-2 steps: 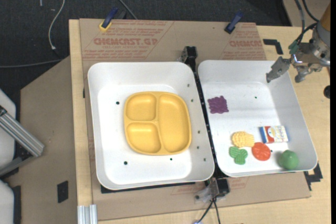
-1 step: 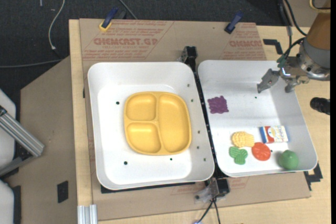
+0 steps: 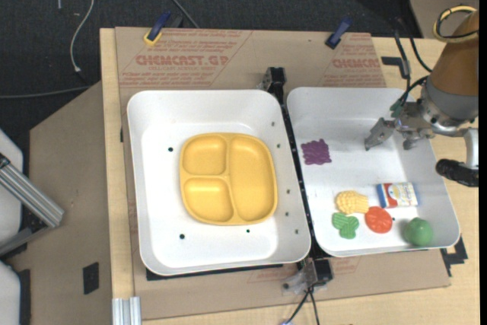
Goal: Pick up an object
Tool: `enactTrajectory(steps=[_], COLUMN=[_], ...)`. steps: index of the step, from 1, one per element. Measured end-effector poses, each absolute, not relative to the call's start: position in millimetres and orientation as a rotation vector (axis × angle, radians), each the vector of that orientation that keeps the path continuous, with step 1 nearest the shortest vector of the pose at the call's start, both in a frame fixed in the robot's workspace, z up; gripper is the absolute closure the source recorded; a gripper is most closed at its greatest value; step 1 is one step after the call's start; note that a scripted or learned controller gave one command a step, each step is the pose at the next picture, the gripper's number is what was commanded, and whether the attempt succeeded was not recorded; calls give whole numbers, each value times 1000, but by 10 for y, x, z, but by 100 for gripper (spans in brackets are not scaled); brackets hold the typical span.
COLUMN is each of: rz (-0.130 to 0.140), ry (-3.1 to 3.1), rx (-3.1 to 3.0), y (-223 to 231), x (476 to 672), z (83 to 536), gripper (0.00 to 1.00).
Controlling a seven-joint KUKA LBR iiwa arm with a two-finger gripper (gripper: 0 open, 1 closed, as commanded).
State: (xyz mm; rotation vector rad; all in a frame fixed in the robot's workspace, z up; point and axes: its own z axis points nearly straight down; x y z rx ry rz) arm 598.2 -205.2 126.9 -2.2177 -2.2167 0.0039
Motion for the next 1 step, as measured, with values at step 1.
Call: enactTrajectory(steps=[1], rz=[2], ry=[-2219], rx=[-2218], y=[-2044], x=[5982], z=[834], gripper=[0])
